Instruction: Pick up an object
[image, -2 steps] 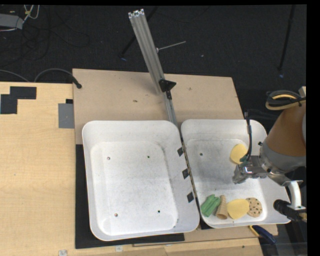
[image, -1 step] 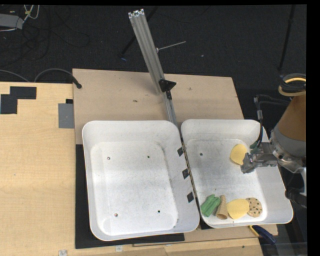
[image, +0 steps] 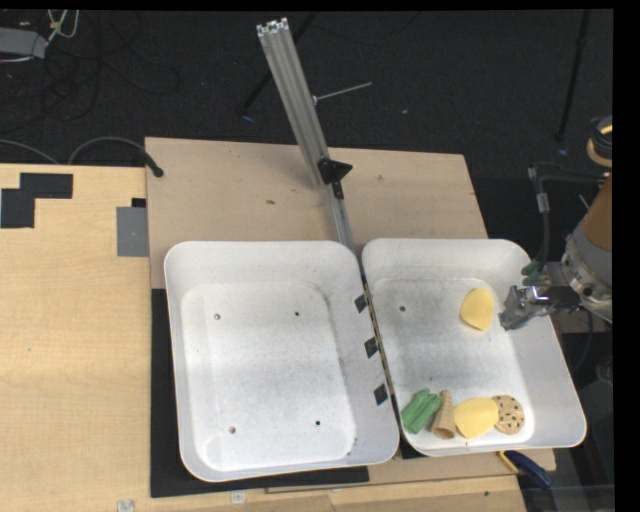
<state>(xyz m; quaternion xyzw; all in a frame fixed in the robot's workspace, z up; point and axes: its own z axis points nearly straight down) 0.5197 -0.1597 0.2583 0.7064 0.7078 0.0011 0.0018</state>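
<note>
Now the gripper (image: 522, 305) hangs over the right edge of the right bin (image: 440, 262), just beside a yellow lump (image: 478, 308); whether its jaws are wide or narrow cannot be told. Along the bin's near edge lie a green piece (image: 421, 409), a cone (image: 443, 414), a second yellow lump (image: 475, 417) and a cookie (image: 509, 414).

Robotics lab, plywood bench (image: 250, 190), two white bins (image: 190, 300), aluminium camera rail (image: 295, 95), loose cables (image: 40, 40)

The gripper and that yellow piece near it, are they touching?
Apart. The camera view shows a strip of white bin floor between the gripper and the yellow piece.
</note>
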